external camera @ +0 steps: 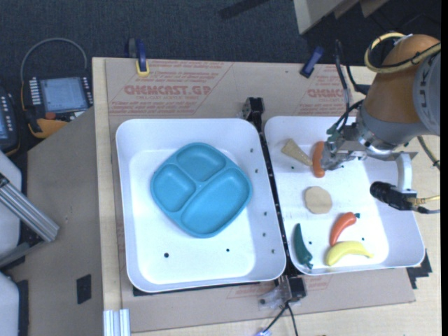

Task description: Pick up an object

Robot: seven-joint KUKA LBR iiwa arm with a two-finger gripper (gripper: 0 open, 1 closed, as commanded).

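Gripper [334,152], finger state indeterminate, hangs over the right bin's [406,252] far edge beside an orange sausage [318,159], the likely pick, since it sits nearest; the blue plate [201,188] fills the left bin [133,187].

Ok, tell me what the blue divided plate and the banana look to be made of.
Blue divided plate: probably moulded plastic with a matte finish, judging by its even colour, soft rounded dividers and lack of sharp glare.
Banana: likely a plastic toy with a smooth, slightly glossy finish; its yellow is uniform and unblemished. Real fruit can't be ruled out.
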